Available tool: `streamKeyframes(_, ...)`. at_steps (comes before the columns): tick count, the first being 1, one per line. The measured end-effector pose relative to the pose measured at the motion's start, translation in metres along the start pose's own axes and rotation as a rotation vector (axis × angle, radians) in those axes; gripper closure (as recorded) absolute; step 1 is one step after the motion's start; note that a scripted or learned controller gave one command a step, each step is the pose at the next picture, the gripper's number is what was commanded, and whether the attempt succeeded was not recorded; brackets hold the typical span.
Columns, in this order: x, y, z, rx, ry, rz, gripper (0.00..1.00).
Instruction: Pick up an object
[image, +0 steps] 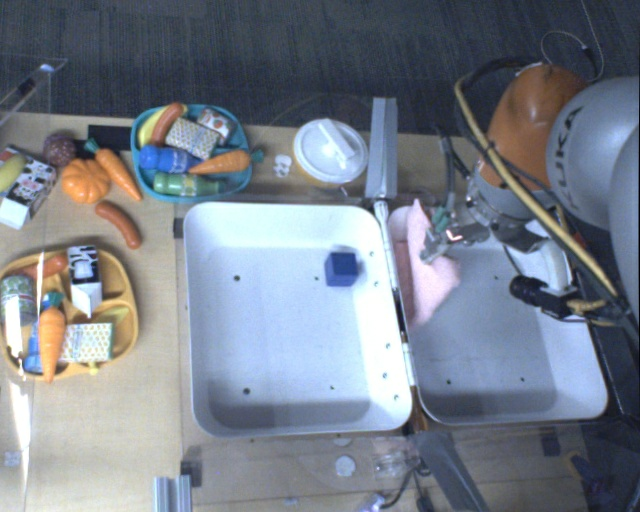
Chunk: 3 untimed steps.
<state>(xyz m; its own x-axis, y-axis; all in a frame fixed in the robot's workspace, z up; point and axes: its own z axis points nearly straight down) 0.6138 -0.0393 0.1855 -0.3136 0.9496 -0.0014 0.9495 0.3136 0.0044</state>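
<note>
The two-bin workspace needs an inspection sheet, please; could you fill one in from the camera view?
Surface: wooden bench bearing a left white bin and a right white bin, side by side.
Job's things: blue cube in the left bin, upper right; pink cloth in the right bin by its left wall.
Clutter: blue bowl and yellow tray of toy food, loose pumpkin, carrot and sausage, white lidded tub.
Grippers: gripper at the pink cloth's upper end; grasp not discernible.
Cables: yellow and black cables looping along the arm.
Surroundings: dark carpet behind the bench.
</note>
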Motion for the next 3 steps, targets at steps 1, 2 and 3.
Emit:
streamKeyframes(1,-0.064,0.006,0.084,-0.002,-0.003,0.050,0.00)
streamKeyframes(2,-0.065,0.004,0.090,-0.015,-0.008,0.046,0.00)
streamKeyframes(3,-0.064,0.006,0.078,-0.020,-0.011,0.040,1.00)
